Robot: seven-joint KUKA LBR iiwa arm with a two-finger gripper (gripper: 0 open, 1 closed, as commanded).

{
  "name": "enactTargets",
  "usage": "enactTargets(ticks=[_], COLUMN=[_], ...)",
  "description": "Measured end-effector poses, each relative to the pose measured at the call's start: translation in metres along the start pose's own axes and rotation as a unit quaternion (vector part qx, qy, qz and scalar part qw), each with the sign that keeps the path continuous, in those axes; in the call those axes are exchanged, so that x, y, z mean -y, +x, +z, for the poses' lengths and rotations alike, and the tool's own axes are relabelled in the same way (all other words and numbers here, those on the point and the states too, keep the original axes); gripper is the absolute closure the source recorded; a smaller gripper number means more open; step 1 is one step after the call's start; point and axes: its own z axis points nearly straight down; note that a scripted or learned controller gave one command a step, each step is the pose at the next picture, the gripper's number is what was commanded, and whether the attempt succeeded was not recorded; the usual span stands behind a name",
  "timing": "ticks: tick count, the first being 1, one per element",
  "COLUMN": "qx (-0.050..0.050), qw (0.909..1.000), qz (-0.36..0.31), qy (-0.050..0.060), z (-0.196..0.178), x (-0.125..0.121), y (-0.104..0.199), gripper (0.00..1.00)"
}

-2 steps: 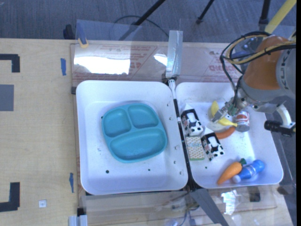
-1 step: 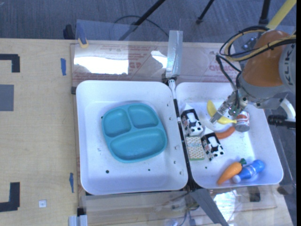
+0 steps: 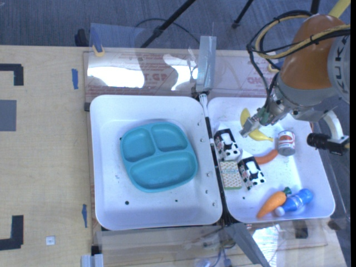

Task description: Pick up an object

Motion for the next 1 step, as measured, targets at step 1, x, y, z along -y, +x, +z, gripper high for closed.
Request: enactTargets(ticks=[1], qx=[0.0], qw=[1.0], qz=[-0.001], qy=[0.0], z=[-0.0068], x=[-0.0019], y=[-0.0007], gripper=[1.0])
